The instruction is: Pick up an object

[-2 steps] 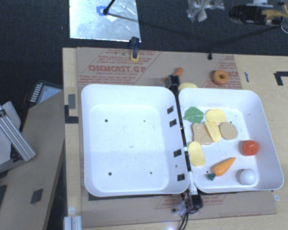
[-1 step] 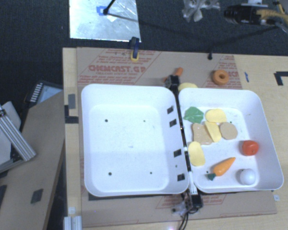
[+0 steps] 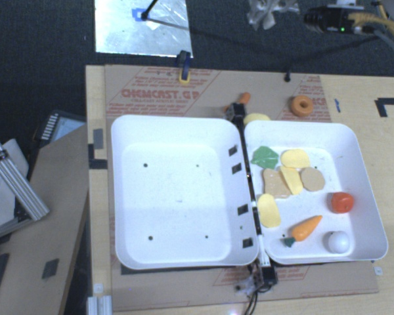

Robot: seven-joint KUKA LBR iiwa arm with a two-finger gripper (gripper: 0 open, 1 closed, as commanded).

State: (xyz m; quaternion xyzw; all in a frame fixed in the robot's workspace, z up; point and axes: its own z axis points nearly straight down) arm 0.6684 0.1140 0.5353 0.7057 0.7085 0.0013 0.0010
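A: Your gripper (image 3: pixel 270 8) hangs at the top edge, far beyond the bench. Whether it's apart or together, I can't tell.

B: And the objects?

A: Well below it in the right bin (image 3: pixel 364 169): tomato (image 3: pixel 342 202), carrot (image 3: pixel 305 229), white ball (image 3: pixel 338 241).

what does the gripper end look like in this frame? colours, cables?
Gripper: pale grey-white, metallic, blurred at the top edge; fingers unclear. Right of it, a black module with a small green light, and yellow cables running off right alongside grey ones.
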